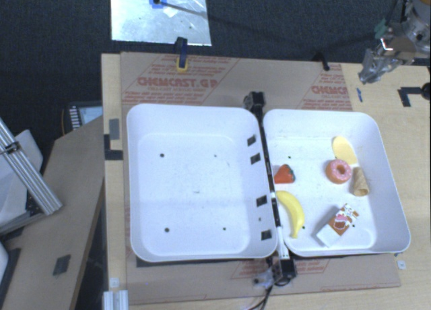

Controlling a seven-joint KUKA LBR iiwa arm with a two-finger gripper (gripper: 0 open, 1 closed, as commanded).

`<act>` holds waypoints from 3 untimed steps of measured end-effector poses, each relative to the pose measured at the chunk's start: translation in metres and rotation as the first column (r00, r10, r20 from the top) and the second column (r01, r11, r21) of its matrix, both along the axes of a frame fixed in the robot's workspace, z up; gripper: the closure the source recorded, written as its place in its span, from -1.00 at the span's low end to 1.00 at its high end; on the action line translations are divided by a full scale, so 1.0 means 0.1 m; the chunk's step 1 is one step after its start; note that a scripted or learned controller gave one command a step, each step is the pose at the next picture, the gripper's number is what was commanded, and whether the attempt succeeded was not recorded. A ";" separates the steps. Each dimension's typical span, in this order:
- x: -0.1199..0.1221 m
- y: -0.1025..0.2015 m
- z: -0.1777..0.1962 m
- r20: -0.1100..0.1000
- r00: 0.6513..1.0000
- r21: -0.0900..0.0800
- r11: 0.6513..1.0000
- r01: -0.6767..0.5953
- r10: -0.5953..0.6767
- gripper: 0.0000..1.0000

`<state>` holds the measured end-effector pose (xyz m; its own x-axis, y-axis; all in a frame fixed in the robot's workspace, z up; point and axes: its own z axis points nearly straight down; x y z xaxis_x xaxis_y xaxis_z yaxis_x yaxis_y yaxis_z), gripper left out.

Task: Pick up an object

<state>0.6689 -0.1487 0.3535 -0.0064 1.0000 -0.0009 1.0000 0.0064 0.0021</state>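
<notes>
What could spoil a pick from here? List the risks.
1. The doughnut, yellow piece and cone lie bunched together, so closing on one may nudge its neighbours.
2. The banana lies close to the right bin's inner wall, which may block a finger.

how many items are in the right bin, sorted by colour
yellow: 2, the banana and a pale yellow oval piece
red: 1, a strawberry-like piece
pink: 1, the donut
tan: 1, a cone-shaped piece
white and brown: 1, a cake slice
total: 6
</notes>
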 end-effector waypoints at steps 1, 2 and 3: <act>0.01 0.67 0.88 0.011 1.000 0.001 1.000 -0.005 0.005 1.00; 0.00 1.19 1.34 0.006 1.000 0.002 1.000 -0.004 0.004 1.00; 0.00 1.75 1.85 0.006 1.000 0.002 1.000 -0.004 0.004 1.00</act>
<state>0.6684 0.0261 0.5386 -0.0102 0.9999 0.0014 0.9999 0.0101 0.0082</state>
